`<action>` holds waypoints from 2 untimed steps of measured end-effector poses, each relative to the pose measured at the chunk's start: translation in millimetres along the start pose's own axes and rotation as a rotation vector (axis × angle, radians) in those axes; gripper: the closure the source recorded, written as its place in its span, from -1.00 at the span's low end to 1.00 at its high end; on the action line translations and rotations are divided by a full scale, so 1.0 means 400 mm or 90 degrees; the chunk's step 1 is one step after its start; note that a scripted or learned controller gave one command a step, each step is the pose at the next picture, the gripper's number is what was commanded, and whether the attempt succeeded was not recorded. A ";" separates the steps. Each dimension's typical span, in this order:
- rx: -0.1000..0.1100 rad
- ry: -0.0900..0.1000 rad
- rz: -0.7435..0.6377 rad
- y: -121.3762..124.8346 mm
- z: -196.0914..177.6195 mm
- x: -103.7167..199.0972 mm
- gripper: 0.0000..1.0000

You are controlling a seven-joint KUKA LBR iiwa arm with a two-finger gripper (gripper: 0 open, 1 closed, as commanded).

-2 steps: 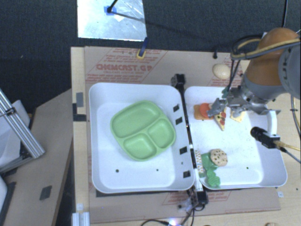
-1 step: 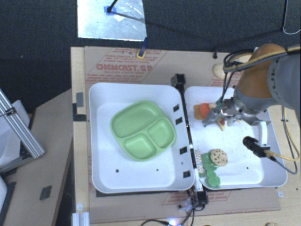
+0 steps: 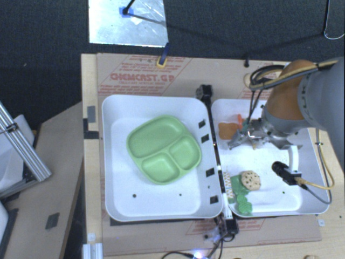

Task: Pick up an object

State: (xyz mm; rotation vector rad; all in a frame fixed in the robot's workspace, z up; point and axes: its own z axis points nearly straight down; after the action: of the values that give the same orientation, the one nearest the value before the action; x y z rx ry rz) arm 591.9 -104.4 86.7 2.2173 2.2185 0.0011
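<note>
- two shallow white bins sit side by side on the bench, the left bin and the right bin, presumably so stuff can get picked out of one and dropped into the other
- left bin has exactly one thing in it: a green divided plate with three compartments, lying flat and a bit turned, roughly in the middle
- right bin is where the pickable small stuff is. I count three or so: an orange piece near the top-left corner, a cookie with dark chips lower down, and a green leafy thing right along the left wall at the bottom, just beside the cookie
- the arm comes in from the right and is bent down into the right bin, so my guess is it's going for the orange piece
- gripper is down low just beside the orange piece, at its lower edge. honestly can't tell how it's set or whether it has anything, too small and blurry
- cookie and the green thing are well apart from the gripper, untouched as far as I can see
</note>
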 end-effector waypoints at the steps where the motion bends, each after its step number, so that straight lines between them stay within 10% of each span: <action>1: -0.002 0.000 0.000 0.003 -0.028 0.001 1.00; 2: -0.001 0.002 -0.002 0.014 -0.140 0.012 1.00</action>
State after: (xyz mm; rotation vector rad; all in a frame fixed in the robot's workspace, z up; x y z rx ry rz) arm 597.3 -99.5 142.8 2.2135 2.2234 0.0054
